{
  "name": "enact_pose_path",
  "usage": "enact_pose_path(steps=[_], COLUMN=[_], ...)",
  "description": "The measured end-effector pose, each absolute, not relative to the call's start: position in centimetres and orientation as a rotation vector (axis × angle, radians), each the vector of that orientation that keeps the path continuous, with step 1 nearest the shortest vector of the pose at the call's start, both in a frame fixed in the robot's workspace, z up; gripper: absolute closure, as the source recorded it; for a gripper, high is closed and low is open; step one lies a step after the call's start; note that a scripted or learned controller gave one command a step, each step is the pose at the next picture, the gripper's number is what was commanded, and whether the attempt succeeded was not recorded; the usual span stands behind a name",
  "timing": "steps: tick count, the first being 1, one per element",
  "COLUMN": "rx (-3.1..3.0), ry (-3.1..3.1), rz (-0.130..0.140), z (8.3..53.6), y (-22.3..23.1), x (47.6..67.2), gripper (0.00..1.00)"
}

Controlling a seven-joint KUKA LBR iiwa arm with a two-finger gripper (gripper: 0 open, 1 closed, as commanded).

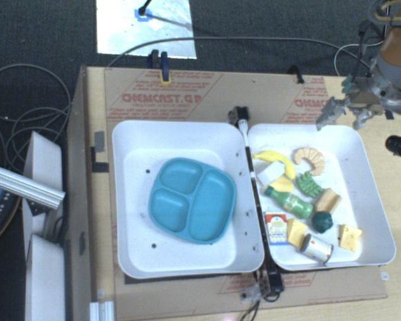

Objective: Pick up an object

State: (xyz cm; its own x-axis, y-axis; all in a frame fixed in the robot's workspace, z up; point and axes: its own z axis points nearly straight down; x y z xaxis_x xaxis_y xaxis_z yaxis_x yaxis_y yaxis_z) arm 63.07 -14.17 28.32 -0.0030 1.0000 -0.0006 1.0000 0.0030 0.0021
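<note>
Hand (345, 114) open above right bin (373, 179); green bottle (291, 202) lying flat.

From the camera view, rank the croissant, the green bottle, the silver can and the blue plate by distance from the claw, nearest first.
From the claw:
1. Croissant, top of the right bin.
2. Green bottle, middle of the right bin.
3. Silver can, right bin's near edge.
4. Blue plate, in the left bin.

**Bench surface and items resting on it**

The bench (187, 92) is covered by a brown sheet printed with red lettering. Two shallow white bins sit on it side by side, touching along their inner edges: the left bin (130, 179) and the right bin (371, 179). A blue and yellow clamp (162, 64) grips the bench's far edge.
</note>
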Motion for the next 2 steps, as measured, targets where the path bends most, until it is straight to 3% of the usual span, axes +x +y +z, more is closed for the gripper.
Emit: enact_pose_path(steps=[1, 2], rx=[2.216, 2.207], ry=[2.227, 2.205], rz=[0.0, 0.021], z=[20.0, 10.9], y=[-11.9, -10.9], x=[62.2, 61.0], gripper=[0.0, 0.0])
